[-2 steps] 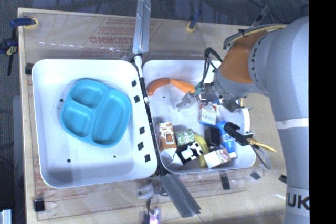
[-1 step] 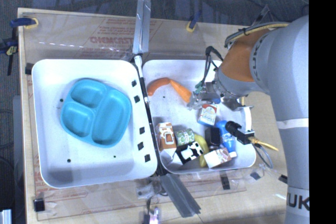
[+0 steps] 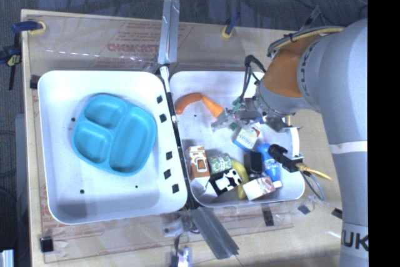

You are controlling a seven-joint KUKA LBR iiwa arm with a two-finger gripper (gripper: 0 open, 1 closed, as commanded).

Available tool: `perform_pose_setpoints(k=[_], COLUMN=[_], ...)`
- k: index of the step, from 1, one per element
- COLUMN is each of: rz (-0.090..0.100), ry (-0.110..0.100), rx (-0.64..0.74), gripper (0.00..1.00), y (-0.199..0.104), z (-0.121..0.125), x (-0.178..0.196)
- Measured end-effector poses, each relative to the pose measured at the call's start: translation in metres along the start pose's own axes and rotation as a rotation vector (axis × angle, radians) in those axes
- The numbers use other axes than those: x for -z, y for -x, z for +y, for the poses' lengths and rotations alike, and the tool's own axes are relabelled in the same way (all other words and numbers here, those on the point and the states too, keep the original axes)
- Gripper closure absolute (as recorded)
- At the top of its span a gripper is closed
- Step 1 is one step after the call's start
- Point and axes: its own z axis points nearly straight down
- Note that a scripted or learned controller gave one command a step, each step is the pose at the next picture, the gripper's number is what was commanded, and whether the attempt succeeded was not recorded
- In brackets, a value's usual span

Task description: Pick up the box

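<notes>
Over the right bin (image 3: 206, 81) the pincer (image 3: 240, 114) hung low beside an orange piece (image 3: 199, 102); I couldn't tell its grip. Nearer lay the box (image 3: 199, 162), upright against the bin's left wall. A blue tray (image 3: 114, 133) sat in the left bin (image 3: 56, 191).

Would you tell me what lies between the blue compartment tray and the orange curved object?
In the camera view, the two white bins' adjoining rims separate the blue compartment tray from the orange curved object.
</notes>
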Motion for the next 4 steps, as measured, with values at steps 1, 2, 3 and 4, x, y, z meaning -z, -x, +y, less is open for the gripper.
perform_pose_setpoints(k=[1, 2, 3, 4], rz=[0.006, 0.005, 0.006, 0.008], ry=[-0.016, -0.010, -0.012, -0.011], rx=[0.024, 0.256, 0.259, 0.594], gripper=[0.00, 0.00, 1.00, 1.00], y=[0.002, -0.077, -0.076, -0.124], z=[-0.011, -0.038, -0.037, -0.070], x=[0.041, -0.014, -0.007, 0.087])
